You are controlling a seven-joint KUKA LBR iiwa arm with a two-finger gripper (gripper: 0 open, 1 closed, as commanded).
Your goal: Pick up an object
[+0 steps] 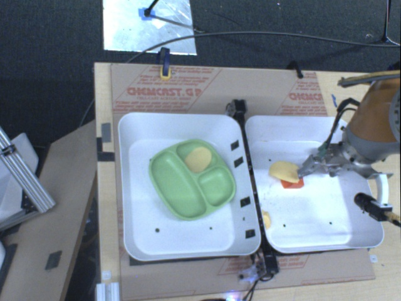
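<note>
Camera view gives us the gripper point(305, 170) low in the right bin point(313, 234), its tips touching a yellow object point(283, 170) lying over something orange; we cannot tell how its grip stands. White floor lies open below it. Left bin point(138, 231) holds a green tray point(188, 190).

Tray point(182, 193) in L bin point(135, 168); banana point(283, 170) in R bin point(338, 231).

I see even, fairly bright overhead light; both white bins point(135, 168) wash out slightly. A foil sheet point(147, 17) at upper left glares. Shadows are soft and short. Focus is a bit soft throughout, with mild grain on the dark floor point(44, 42).
</note>
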